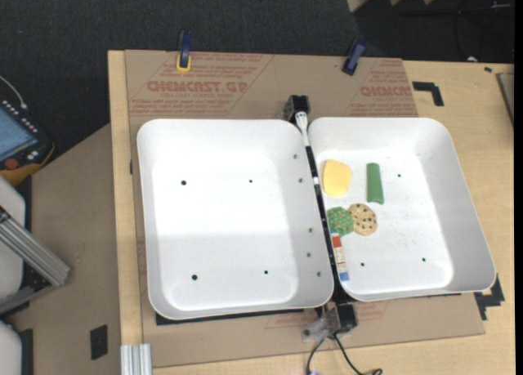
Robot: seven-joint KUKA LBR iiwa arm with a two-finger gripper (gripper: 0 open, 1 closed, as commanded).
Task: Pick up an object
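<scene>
Your right bin (pixel 458 202) holds a yellow piece (pixel 336 177), green stick (pixel 373 183), green patch (pixel 340 220) and cookie (pixel 364 219) (all clustered near the left wall). Claw state: can't tell.

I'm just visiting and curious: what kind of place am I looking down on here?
Most likely a robot test bench in a lab. Two white bins sit side by side on a clamped cardboard sheet, small toy-like items such as a green block and a cookie lie in the right one, and cables trail off the front.
</scene>
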